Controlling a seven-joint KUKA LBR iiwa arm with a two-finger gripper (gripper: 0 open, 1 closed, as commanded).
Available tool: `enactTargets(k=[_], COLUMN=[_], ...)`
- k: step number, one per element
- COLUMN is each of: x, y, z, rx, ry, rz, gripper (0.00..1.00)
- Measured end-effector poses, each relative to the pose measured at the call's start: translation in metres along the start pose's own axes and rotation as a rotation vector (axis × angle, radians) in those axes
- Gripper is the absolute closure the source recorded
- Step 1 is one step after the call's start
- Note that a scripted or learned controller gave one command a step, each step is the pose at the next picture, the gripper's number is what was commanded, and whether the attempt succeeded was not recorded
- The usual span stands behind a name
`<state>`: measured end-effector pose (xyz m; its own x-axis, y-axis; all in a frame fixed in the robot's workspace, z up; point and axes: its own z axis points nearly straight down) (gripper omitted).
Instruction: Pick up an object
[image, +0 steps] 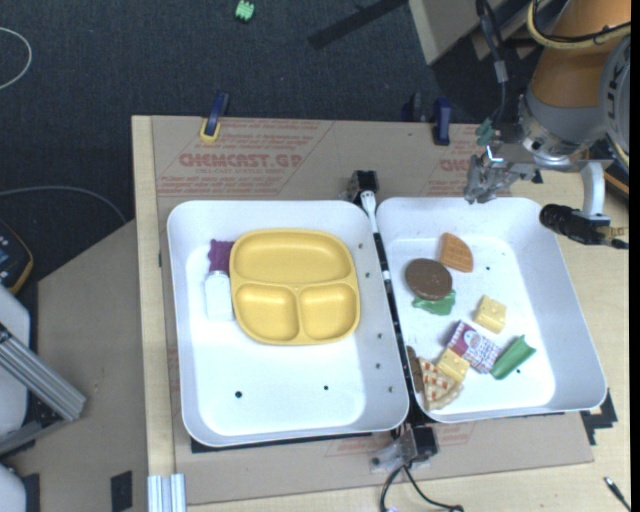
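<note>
My gripper (485, 190) hangs above the far rim of the right bin (560, 290), with nothing seen between its fingers. In that bin lie an orange bread slice (457, 252), a brown burger patty with green lettuce (429, 283), a yellow cheese block (490, 314), a purple and white packet (473, 347), a green pepper piece (512, 357) and a waffle-like piece (437, 379). All of them sit below and left of the gripper.
The left bin (200, 390) holds a yellow divided plate (295, 285), with a white bottle (217, 296) and a purple item (220, 254) at its left side. Clamps stand at the cardboard's far edge.
</note>
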<state>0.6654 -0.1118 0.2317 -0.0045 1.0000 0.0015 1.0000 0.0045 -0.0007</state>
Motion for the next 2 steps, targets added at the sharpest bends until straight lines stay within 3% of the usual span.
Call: enactTargets(k=[2], x=[0.092], y=[-0.023], z=[0.003], rx=[0.003], ry=[0.001], rz=[0.000], gripper=[1.00])
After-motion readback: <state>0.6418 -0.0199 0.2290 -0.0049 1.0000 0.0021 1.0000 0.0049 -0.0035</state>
